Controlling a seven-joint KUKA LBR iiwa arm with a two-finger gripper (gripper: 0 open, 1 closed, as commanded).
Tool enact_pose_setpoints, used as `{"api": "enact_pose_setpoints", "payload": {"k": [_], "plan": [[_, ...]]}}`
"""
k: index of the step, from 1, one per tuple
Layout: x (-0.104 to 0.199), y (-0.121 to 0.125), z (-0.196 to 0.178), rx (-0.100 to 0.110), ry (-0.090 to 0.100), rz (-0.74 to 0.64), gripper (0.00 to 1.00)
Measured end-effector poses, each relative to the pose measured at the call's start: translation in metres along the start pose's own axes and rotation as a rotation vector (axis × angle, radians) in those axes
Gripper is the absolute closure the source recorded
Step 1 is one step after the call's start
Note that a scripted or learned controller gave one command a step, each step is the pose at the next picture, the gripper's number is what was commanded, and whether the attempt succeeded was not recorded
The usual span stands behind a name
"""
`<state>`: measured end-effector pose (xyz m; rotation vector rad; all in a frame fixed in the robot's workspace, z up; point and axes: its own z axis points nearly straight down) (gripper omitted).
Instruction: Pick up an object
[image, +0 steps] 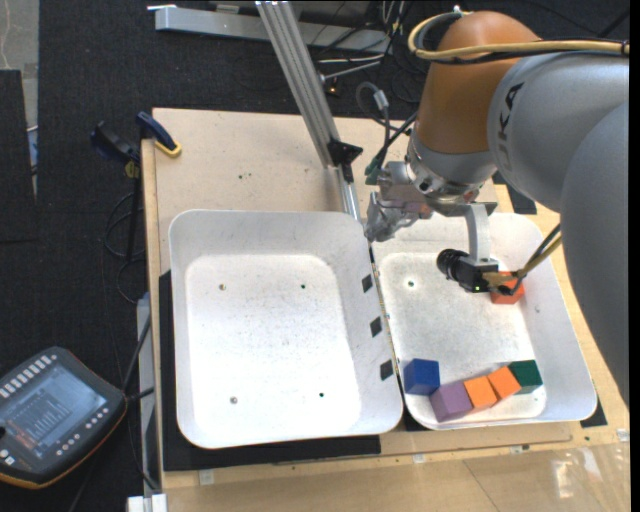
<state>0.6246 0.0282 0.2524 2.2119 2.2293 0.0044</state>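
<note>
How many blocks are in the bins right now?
5. A blue block, purple block, orange block and green block line the near edge of one bin; a red-orange block lies farther back in it. The arm may hide more.

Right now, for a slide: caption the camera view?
Gripper hovers over far corner of the right bin; blue block, purple block, orange block, green block along its near edge.

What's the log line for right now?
gripper at right bin far-left corner | grasp unconfirmed | blue cube, purple cube, orange cube, green cube along near edge | red-orange cube toward right side
</note>
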Motion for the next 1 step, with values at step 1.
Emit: {"api": "enact_pose_setpoints", "payload": {"k": [1], "plan": [[0.0491,0.0105,0.0198,0.003,0.000,0.000,1.00]]}}
